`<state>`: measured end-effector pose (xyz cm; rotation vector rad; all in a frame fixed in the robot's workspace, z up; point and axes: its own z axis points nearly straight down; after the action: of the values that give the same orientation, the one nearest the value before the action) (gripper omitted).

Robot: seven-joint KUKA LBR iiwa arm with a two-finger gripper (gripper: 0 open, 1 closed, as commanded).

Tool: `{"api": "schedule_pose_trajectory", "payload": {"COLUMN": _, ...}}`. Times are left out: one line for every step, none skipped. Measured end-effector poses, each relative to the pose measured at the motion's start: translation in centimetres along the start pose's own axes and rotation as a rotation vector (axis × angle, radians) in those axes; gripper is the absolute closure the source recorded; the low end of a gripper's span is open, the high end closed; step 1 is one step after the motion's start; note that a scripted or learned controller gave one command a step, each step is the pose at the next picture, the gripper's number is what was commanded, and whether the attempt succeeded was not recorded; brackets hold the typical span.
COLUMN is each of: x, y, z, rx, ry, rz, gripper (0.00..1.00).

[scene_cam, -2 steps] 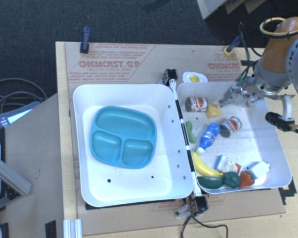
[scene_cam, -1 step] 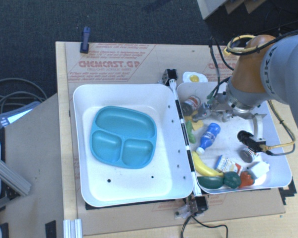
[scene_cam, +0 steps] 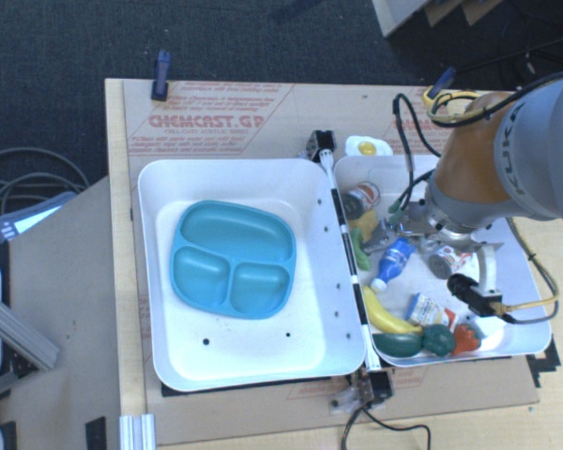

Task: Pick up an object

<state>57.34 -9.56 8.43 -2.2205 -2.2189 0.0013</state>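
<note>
On my desk [scene_cam: 206, 120] sit two white bins. The left bin [scene_cam: 169, 345] holds a blue plate [scene_cam: 233, 259] with three parts. The right bin [scene_cam: 525, 340] is full of small things: a blue bottle [scene_cam: 394, 262], a yellow banana [scene_cam: 387, 315], a green toy [scene_cam: 438, 340] and more. My pincer [scene_cam: 448, 253] is down in the right bin, just beside the bottle. I cannot tell if it is open or holding anything.
</note>
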Motion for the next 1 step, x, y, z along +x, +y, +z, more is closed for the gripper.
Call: {"api": "schedule_pose_trajectory", "payload": {"x": 0.00, "y": 0.05, "z": -1.01, "rx": -0.002, "ry": -0.001, "rz": 0.001, "gripper": 1.00}}
